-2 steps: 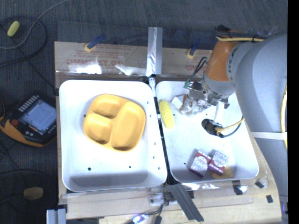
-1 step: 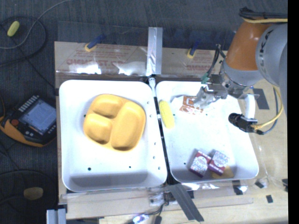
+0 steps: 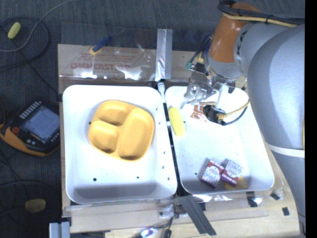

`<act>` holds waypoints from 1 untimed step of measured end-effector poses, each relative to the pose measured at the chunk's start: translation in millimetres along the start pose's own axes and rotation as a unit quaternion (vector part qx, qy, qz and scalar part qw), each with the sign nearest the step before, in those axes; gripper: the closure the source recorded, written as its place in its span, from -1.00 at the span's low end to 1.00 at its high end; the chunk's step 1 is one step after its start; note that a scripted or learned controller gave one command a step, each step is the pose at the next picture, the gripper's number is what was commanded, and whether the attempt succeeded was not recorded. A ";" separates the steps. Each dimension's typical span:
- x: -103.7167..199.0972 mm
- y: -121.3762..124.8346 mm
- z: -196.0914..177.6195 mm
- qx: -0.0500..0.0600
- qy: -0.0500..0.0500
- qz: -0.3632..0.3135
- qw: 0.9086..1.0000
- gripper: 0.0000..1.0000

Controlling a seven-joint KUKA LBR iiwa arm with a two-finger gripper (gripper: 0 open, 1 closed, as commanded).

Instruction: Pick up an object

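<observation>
Gripper above the far end of the right bin, nothing held

Objects to pick lie in both bins. In the right bin [image 3: 257, 148] a small yellow piece [image 3: 176, 121], long and smooth like a plastic banana, rests against the left wall. Near the front edge sit two small packets [image 3: 221, 173], dark red with pale printed faces, touching each other; they look glossy and boxy. A small flat thing with red print [image 3: 198, 113] lies just under the gripper [image 3: 200, 94]. In the left bin [image 3: 74, 148] there is one big yellow moulded tray [image 3: 121, 128], with three rounded lobes, matte and probably light plastic.

The gripper hangs over the far part of the right bin, near the yellow piece. Its fingers stand a little apart and I see nothing between them.

For a good pick, I think the yellow piece is the closest target, but it lies at the wall, so one finger needs room on the wall side. Its round surface may slip, so the jaws should close across the narrow width, at the middle.
</observation>
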State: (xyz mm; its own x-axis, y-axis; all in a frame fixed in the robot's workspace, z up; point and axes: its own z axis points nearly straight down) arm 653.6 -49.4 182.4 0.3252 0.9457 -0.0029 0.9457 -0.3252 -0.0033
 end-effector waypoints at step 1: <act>-62.6 -32.6 21.8 0.000 0.000 -0.172 0.985 1.00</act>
State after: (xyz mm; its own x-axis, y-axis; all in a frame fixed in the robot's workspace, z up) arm 602.4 -98.0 160.9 -0.0136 0.9999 -0.0011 0.9999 0.0136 -0.0030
